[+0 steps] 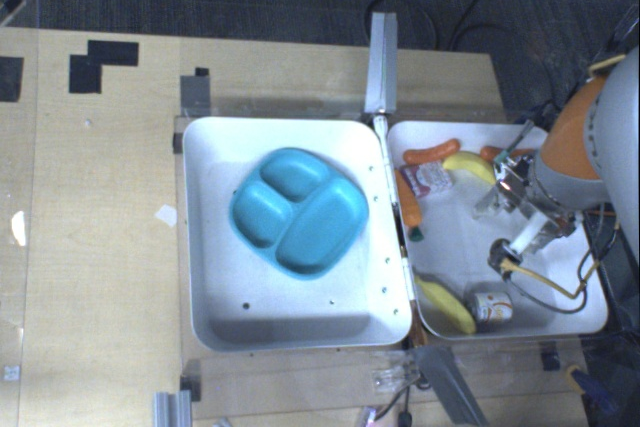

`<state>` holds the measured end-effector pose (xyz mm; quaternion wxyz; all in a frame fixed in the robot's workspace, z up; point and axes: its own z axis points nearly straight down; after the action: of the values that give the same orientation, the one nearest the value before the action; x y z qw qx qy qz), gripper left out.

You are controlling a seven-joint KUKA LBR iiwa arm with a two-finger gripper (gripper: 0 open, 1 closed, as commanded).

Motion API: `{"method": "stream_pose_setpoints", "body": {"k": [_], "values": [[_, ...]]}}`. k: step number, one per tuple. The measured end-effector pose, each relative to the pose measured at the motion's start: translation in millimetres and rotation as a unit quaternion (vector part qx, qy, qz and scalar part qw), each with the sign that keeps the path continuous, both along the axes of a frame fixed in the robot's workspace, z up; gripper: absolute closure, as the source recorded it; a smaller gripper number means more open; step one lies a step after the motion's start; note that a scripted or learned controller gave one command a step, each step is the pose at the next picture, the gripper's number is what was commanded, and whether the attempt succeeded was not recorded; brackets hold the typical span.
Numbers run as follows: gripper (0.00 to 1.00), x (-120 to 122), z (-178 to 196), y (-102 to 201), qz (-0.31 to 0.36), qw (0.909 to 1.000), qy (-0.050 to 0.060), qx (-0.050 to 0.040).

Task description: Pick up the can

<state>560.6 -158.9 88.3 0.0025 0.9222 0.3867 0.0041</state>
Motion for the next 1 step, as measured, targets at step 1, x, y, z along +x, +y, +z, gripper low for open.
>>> {"method": "stream_pose_setpoints", "body": {"k": [1], "values": [[0.00,-60.1,2.8,36.6,-0.157,0.9876,0.003,0.0026]]}}
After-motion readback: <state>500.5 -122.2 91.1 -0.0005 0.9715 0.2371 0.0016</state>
